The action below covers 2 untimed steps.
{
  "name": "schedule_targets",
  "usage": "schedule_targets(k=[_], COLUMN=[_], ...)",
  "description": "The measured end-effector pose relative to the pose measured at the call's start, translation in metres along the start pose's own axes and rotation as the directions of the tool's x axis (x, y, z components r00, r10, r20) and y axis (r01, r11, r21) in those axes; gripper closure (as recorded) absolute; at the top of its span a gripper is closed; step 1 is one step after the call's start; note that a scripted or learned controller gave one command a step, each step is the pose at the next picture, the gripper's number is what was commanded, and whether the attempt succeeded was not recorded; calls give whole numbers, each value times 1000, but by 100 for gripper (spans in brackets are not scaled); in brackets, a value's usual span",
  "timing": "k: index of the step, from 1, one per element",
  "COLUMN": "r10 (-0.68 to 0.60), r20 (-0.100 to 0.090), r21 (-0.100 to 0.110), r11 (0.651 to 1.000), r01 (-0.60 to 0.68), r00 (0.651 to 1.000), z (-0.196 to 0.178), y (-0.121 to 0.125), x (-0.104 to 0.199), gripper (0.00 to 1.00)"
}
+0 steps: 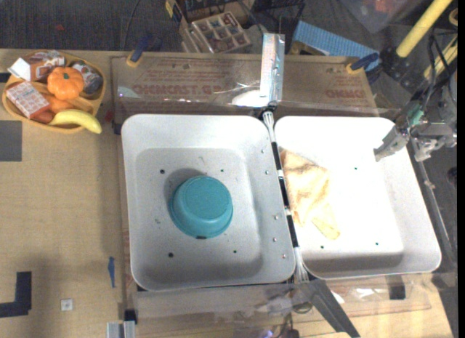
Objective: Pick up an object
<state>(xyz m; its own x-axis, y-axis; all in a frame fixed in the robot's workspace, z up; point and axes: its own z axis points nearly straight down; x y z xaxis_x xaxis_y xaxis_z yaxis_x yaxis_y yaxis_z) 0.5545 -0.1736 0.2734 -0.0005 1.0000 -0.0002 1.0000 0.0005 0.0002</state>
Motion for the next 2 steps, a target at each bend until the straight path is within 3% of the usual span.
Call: schedule_targets(k=[1, 2], r10=[-120, -188], r20=[-1, 0], r21=[1, 0], r11=[993, 982], r01=[120, 188], r00=[993, 982], z=[28, 89], y=[-41, -37], x=[27, 94], gripper=[0, 0])
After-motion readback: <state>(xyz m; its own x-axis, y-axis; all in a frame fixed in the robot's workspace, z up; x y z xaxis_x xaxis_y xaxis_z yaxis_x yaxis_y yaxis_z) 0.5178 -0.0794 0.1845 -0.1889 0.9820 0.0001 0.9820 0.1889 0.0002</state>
